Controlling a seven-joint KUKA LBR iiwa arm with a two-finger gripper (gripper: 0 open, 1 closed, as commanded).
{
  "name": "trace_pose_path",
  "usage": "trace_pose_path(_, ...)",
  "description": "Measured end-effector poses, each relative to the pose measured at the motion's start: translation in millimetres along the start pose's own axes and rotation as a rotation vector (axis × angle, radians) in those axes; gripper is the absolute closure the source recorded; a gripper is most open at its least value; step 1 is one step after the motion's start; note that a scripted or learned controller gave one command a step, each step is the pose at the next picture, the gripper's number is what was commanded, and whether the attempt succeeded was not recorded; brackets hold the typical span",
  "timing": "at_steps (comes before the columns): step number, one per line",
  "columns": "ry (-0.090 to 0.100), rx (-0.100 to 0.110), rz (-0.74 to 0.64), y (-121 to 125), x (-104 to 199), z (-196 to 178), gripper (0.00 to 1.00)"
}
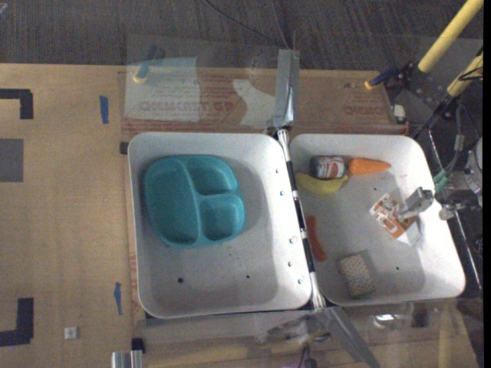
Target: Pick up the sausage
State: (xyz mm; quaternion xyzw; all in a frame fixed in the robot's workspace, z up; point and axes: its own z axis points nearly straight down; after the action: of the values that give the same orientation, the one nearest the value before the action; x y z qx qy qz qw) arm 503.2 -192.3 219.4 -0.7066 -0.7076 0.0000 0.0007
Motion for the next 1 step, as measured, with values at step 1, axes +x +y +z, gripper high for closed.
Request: trace_pose_path(1,-0.004,-0.005,-0.071,30.0,-18.4,21.4,0.0)
